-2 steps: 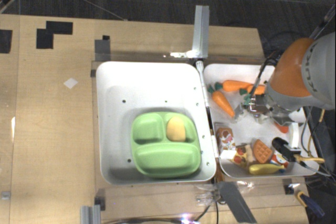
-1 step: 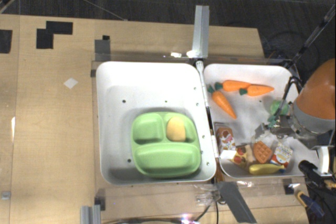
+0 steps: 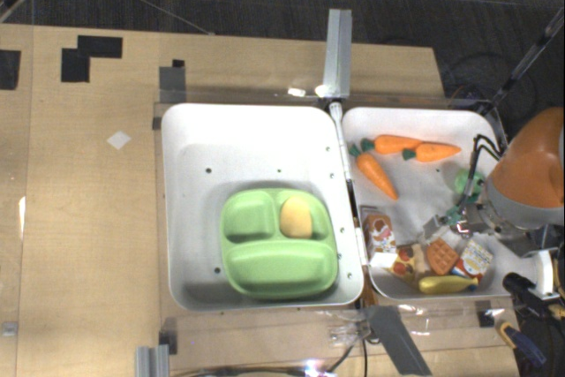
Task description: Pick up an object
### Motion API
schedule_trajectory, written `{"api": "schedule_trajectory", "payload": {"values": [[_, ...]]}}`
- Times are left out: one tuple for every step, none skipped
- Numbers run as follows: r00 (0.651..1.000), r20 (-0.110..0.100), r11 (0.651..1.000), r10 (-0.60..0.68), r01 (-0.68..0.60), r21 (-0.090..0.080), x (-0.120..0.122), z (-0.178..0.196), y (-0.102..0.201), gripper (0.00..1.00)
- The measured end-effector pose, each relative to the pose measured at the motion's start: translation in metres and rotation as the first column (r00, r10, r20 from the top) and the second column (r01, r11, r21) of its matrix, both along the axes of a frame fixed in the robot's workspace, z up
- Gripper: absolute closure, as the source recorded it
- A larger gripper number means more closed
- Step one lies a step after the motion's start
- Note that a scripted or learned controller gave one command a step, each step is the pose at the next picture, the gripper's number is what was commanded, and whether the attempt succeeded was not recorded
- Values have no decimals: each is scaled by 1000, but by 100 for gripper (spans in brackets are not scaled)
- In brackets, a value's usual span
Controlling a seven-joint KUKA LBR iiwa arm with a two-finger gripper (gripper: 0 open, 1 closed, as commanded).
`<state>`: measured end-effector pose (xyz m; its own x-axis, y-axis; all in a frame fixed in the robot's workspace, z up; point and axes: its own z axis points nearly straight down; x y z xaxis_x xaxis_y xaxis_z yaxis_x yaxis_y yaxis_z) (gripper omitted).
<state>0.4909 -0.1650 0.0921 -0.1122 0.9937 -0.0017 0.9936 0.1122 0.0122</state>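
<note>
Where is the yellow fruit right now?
The yellow fruit sits in the upper right compartment of the green tray, inside the left bin.

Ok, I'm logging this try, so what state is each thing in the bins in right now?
Green tray: upright in the left bin, yellow item in its upper right compartment.
Three carrots: lying flat, right bin.
Banana: lying at the right bin's near wall.
Gripper: low over the right bin; grasp not discernible.

Arm (image 3: 532, 163): cut off by the right edge, covering the right bin's (image 3: 402, 121) far right side. Gripper (image 3: 459, 221): finger state indistinct. Small packets (image 3: 381, 236) below it: labels too small to read.
</note>
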Motion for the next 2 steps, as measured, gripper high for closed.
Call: {"api": "schedule_trajectory", "payload": {"values": [[998, 3, 998, -69, 69, 3, 44, -1, -36, 0], [1000, -5, 1000, -1, 1, -1, 104, 15, -39, 0]]}}
